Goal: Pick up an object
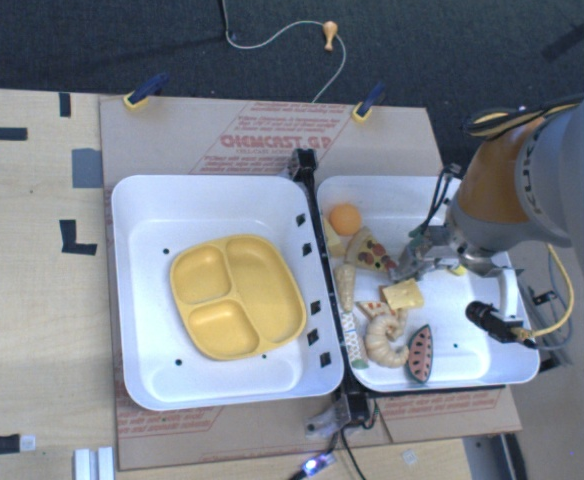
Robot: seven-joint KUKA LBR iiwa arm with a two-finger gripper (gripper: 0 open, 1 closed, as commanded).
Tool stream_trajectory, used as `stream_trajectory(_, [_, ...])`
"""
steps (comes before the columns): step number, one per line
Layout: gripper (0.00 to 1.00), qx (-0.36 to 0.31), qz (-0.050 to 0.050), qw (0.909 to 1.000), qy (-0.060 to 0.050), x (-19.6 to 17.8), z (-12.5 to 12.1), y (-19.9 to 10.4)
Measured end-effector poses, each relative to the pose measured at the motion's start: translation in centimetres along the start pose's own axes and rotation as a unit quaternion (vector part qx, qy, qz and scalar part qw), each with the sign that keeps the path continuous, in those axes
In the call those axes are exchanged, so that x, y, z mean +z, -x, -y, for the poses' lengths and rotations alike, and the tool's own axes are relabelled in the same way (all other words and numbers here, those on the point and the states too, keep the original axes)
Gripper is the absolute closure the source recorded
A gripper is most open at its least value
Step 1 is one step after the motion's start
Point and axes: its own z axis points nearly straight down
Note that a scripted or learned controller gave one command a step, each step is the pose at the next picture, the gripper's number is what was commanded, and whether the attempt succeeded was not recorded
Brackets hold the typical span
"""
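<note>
On the tabletop (32, 268) sit two shallow white bins side by side on a sheet of cardboard (272, 138). The left bin (142, 218) holds one thing: a yellow divided plate (237, 295) with three compartments, lying flat near the bin's middle.

The right bin (472, 363) carries the small toy foods, six that can be counted. At its left wall lies one pale long piece (345, 286), upright along the divider. Above it rests one orange ball (345, 218), and just beside that one pizza slice (370, 252) with red dots. Lower down, one cream-coloured shrimp (383, 336) curls near the front wall, with one watermelon slice (419, 353) just to its right. One yellow cheese wedge (402, 295) lies between the pizza and the shrimp.

The hand (419, 258) hangs over the right bin, just above the cheese wedge, below the grey arm (542, 178) with its orange band. Whether the hand is wide or narrow cannot be told, and nothing is seen held in it.
</note>
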Motion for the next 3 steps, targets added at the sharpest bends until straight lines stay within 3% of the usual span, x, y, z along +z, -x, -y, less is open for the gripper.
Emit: stream_trajectory(3, [1.00, 0.000, 0.000, 1.0000, 0.000, -13.0, -0.8, -1.6])
